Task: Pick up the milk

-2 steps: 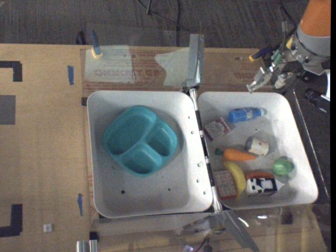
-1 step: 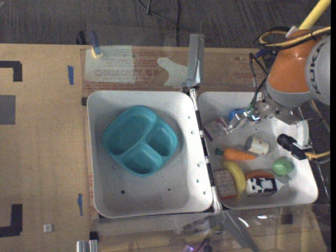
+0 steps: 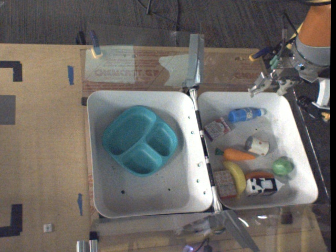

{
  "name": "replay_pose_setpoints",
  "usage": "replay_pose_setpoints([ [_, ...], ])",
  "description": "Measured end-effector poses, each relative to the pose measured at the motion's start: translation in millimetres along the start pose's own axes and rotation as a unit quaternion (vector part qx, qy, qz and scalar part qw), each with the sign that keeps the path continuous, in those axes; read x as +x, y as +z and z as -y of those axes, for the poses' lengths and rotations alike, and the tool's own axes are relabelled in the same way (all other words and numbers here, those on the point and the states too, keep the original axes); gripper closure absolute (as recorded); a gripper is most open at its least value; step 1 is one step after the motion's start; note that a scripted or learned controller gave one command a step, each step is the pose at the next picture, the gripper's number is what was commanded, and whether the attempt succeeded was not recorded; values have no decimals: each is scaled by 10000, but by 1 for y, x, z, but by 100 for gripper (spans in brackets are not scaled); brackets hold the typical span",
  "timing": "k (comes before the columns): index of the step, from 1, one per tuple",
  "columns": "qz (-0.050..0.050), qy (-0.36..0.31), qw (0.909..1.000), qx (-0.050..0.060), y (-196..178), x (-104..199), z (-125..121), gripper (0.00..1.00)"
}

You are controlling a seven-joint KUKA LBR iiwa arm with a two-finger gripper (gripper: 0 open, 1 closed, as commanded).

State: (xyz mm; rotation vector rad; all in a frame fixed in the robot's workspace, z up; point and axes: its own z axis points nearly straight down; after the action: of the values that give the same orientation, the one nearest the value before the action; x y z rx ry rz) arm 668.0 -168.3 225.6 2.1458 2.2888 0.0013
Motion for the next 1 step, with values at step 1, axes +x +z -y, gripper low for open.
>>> replay_pose_setpoints([
  [1, -1, -1, 10000, 1, 0, 0, 0, 0],
])
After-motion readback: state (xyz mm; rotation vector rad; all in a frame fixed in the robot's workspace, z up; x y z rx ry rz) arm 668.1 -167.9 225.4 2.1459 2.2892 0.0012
